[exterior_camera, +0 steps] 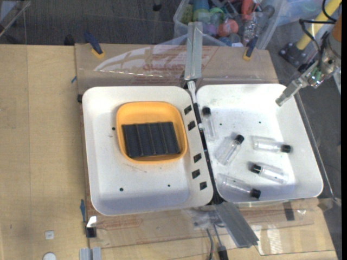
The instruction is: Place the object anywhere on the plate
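An orange plate [126, 114] lies in the left bin [100, 172]. A dark grey ribbed slab [150, 139] rests flat on it and covers most of its middle. Several clear vials with black caps lie loose in the right bin [303, 134]: one by the divider [207, 121], one near the middle [230, 148], one to the right [270, 145], one lower right [265, 170] and one at the front [241, 186]. My gripper [283, 97] hangs over the right bin's far right corner, apart from every vial, with nothing seen in it.
A metal divider [192, 58] runs between the bins, with black clips [196, 157] along the seam. A clear tub of coloured toys [230, 7] stands behind the bench. The wooden bench top [38, 145] stretches to the left.
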`<act>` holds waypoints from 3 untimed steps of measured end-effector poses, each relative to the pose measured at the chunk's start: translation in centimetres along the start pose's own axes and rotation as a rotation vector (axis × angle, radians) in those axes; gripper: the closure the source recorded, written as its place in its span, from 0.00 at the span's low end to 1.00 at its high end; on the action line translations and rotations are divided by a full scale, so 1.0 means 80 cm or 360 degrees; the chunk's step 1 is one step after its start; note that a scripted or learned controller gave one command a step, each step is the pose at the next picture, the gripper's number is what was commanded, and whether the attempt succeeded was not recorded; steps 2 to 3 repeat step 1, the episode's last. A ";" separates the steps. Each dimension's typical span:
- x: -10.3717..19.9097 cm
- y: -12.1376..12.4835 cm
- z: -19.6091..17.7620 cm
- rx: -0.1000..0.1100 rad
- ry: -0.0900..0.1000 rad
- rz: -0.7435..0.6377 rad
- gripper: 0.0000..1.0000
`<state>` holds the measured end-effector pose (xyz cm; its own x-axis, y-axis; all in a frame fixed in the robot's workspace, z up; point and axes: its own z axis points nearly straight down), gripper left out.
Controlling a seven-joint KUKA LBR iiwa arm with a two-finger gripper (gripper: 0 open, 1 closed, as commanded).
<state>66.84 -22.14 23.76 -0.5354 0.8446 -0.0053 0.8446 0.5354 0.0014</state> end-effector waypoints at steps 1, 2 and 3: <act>0.000 0.000 0.001 0.0001 0.0003 -0.0250 0.00; 0.000 0.000 0.001 0.0001 0.0003 -0.0250 0.00; 0.000 0.000 0.001 0.0001 0.0003 -0.0250 0.00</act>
